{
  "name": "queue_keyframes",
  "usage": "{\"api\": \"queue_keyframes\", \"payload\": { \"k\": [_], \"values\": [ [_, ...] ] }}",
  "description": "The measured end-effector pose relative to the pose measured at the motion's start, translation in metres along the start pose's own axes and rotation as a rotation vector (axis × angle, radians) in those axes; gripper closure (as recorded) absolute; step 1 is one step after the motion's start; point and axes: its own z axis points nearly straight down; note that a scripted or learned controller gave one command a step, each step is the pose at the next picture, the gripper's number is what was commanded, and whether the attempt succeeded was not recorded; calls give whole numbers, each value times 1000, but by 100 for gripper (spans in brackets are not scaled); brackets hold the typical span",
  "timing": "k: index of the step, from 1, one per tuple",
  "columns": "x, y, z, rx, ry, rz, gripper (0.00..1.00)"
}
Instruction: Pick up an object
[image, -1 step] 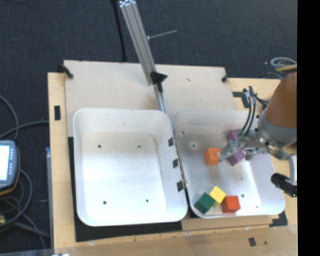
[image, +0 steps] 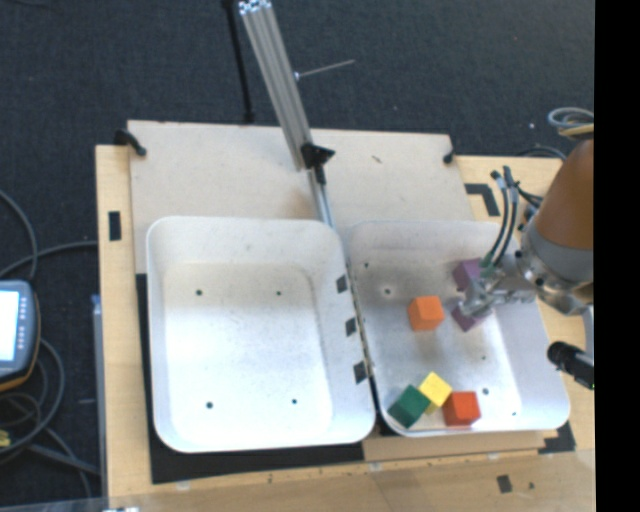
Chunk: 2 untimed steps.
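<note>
Even bright light, soft shadows, slightly blurry overall.

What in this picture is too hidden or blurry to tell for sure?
- Pincer: blurred and small, so whether it grips anything cannot be told.
- Purple object: partly covered by the pincer, so its shape is unclear.
- Arm: cut off at the camera view's right side.
- Green block: sits against the right bin wall, so its lower edge is hard to make out.
</note>
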Motion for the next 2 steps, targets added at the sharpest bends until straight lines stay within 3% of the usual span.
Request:
{"api": "queue_keyframes", "payload": {
  "k": [1,2],
  "values": [
    [0,0,1,1,0,1,0],
    [53,8,120,7,2,-8,0]
  ]
}}
